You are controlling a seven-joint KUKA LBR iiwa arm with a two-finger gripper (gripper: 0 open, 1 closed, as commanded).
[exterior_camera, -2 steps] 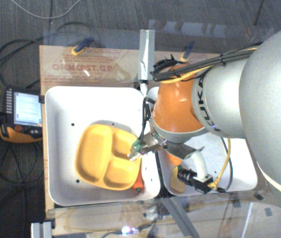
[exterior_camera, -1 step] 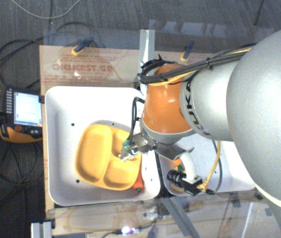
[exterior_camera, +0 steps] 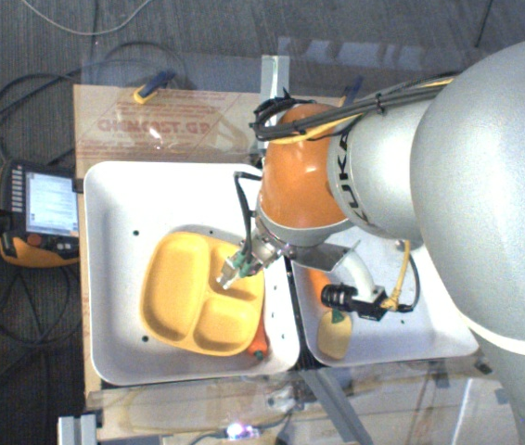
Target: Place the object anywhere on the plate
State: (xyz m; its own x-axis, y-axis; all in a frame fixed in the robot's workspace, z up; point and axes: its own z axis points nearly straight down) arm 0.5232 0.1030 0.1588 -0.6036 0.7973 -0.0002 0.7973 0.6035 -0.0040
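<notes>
Not sure what the object is, but there's a small greenish thing [exterior_camera: 236, 269] at the pincer [exterior_camera: 234, 274] tip, right over the yellow plate's [exterior_camera: 181, 290] divider in the left bin [exterior_camera: 114, 248]. Can't tell if the pincer is gripping it. A yellowish pear-looking thing [exterior_camera: 335, 337] sits in the right bin [exterior_camera: 429, 336].
</notes>
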